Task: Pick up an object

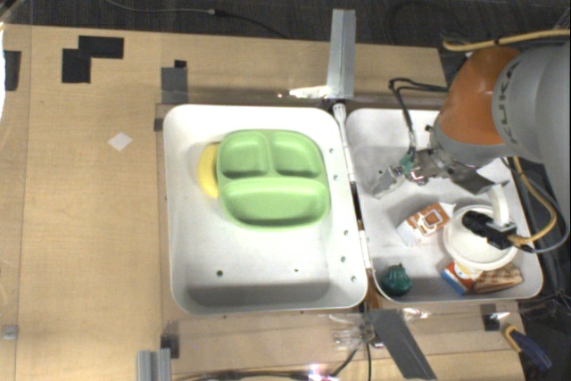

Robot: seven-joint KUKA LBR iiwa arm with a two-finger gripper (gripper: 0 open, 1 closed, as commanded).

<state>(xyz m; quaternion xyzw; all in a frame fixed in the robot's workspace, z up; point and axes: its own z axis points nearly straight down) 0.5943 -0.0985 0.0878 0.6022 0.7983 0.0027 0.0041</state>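
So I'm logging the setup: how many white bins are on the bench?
2. The left bin holds a green tray; the right bin holds small items, where the pincer reaches in.

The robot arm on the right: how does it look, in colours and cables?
The grey KUKA arm is thick and rounded, with a glossy orange band above the wrist. Thin black cables loop beside it, running down toward its small metallic gripper.

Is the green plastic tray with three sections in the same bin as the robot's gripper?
No, the green divided plastic tray lies in the left white bin, while the gripper is over the right white bin.
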